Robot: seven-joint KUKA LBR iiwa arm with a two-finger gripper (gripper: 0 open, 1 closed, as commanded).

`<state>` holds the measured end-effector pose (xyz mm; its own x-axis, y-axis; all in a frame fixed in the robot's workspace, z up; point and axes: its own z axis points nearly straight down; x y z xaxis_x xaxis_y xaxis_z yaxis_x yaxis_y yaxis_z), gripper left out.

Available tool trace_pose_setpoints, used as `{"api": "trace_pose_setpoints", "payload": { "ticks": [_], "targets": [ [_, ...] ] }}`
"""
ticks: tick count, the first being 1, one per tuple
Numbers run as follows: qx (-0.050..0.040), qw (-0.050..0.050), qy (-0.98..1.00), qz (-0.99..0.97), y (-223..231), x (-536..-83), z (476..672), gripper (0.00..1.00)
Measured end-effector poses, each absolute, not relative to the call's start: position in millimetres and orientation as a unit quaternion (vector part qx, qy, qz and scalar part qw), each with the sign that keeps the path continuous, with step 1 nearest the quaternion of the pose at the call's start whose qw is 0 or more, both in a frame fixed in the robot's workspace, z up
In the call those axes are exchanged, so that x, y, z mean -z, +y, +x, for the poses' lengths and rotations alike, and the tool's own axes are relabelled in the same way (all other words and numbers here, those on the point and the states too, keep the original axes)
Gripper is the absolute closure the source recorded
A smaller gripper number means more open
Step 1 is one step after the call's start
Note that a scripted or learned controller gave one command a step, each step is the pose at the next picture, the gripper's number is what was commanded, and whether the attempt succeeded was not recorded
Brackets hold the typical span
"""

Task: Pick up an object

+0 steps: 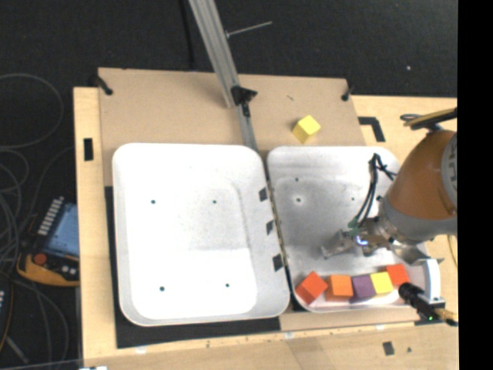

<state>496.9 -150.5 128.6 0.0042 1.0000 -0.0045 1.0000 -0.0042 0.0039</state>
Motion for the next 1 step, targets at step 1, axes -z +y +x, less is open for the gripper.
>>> {"api": "trace_pose_setpoints", "payload": {
  "ticks": [1],
  "targets": [
    [-0.0008, 0.0, 0.709, 0.705, -92.0, -139.0, 484.4, 0.0]
  ]
}}
